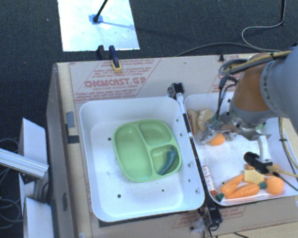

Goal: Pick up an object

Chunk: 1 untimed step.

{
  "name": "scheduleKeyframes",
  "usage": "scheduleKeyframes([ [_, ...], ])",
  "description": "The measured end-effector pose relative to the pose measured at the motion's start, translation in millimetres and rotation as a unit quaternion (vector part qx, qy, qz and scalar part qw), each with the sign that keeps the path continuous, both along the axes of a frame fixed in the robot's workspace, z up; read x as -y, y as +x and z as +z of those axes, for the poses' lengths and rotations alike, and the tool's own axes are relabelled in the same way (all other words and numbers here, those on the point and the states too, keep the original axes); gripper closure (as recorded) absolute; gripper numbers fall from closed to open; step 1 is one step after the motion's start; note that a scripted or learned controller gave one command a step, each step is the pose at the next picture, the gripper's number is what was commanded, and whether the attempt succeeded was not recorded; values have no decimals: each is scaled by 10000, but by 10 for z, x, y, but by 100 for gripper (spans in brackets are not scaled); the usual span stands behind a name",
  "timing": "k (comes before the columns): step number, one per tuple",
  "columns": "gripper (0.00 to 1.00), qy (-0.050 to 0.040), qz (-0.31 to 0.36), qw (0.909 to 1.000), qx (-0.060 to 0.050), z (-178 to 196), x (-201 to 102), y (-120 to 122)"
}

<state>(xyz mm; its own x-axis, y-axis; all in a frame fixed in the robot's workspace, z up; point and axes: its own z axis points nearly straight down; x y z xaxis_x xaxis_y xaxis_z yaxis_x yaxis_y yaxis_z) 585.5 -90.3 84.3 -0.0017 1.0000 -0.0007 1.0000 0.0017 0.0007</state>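
Note:
My gripper (212, 134) is low in the right bin (292, 156), near that bin's left wall. A small orange round thing (218, 140) lies right at its tip, partly covered by it; whether it is gripped is unclear. Just behind the gripper lies a pale tan piece (203, 118). At the bin's front sit two orange carrots (237, 187), a yellow block (253, 176) and an orange ball (274, 184). The left bin (102, 146) holds a green divided plate (136, 148) with a dark teal piece (168, 162) in its front right compartment.
A small red and white packet (207, 176) lies against the right bin's left wall. The grey arm (281, 86) crosses over the right bin's back right part. A black rod (185, 119) runs along the ridge between the bins.

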Motion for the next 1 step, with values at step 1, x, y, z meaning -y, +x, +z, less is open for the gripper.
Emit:
scheduleKeyframes([
  [1, 100, 1, 8, 10000, 13, 110, -2, 11],
])
